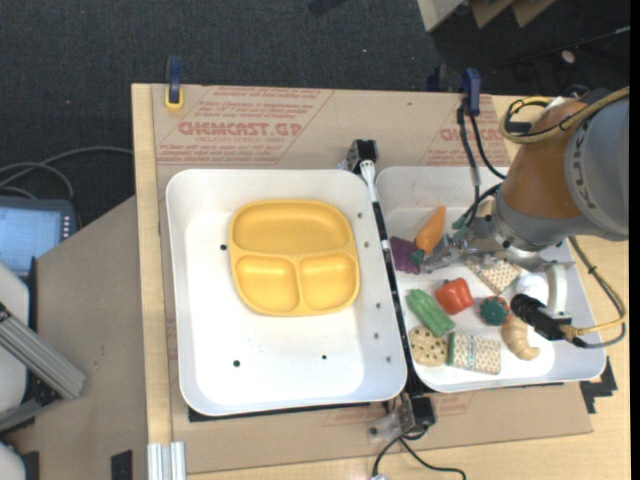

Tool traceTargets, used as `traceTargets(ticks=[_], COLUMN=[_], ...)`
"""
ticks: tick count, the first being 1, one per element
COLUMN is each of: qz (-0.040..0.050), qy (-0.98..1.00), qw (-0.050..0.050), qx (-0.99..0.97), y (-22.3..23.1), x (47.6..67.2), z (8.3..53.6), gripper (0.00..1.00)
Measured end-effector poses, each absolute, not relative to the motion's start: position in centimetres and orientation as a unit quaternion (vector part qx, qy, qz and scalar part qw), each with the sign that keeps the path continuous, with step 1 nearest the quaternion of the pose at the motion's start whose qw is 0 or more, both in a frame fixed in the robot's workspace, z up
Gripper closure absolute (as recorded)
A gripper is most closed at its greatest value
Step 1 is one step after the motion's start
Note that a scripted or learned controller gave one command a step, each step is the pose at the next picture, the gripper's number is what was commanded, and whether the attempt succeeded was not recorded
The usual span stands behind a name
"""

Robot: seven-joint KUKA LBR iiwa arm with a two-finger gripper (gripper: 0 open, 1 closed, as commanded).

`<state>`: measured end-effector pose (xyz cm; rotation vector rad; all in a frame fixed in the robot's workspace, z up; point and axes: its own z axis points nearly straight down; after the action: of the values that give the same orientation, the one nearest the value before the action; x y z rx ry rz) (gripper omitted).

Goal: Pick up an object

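The right bin holds several toy foods. An orange carrot lies near its back left, with a purple piece just in front of it. A red pepper, a green cucumber, a round cookie, a cracker, a teal piece and a croissant fill the front. My gripper reaches in low from the right. It sits between the carrot and the red pepper, right beside the purple piece. The wrist hides part of a tan waffle-like piece.
The left bin carries a yellow divided plate. The grey and orange arm covers the right bin's back right corner. Cables run along the right bin's right side. A black clamp sits between the bins at the back.
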<state>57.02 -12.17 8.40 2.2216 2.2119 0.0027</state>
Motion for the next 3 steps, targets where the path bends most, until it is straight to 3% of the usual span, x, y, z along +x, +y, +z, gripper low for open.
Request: traceTargets(ticks=[1, 2, 3], qz=[-0.0002, -0.0090, -0.0079], qy=[0.709, 0.708, 0.708], qw=[0.000, -0.002, -0.002], qx=[0.705, 0.707, 0.707], y=[-11.1, -9.8, -9.7], x=[65.1, 66.4, 66.4], z=[8.7, 8.5, 8.6], gripper=[0.00, 0.00, 0.00])
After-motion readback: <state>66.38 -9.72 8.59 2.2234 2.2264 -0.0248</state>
